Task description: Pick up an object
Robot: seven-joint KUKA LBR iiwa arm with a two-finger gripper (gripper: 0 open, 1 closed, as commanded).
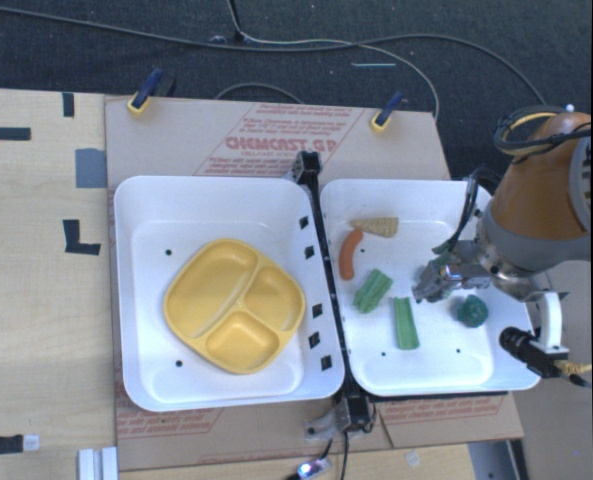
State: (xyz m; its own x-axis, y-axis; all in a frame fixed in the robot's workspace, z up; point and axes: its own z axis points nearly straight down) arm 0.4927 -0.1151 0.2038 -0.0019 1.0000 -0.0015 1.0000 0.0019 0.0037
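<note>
Bins sit side by side on a sheet of brown cardboard [276, 138], meeting at a black divider strip [321, 268] that runs from far to near. The left bin [141, 268] carries a yellow divided plate [234, 305], turned at an angle, with bare white floor all around it and the widest margin along the far wall. The right bin [426, 373] holds the loose pieces. An orange sausage-shaped piece [348, 253] lies close to the divider, and a tan wedge [380, 227] lies just beside its far end, near the far wall. A short green block [373, 290] sits in the middle of the floor, tilted, and a longer green stick [405, 323] lies just to its right and nearer, apart from it. A dark green round piece [470, 312] rests close to the right wall.

The gripper [438, 283] hangs low over the right bin, between the green stick and the round piece, with the grey and orange arm [536, 203] covering the bin's far right corner. Whether the tool is apart or together I cannot tell; its tip is a dark, cluttered shape, and nothing is visibly clamped in it. Open floor remains along the near wall of the right bin and in its far middle.
</note>
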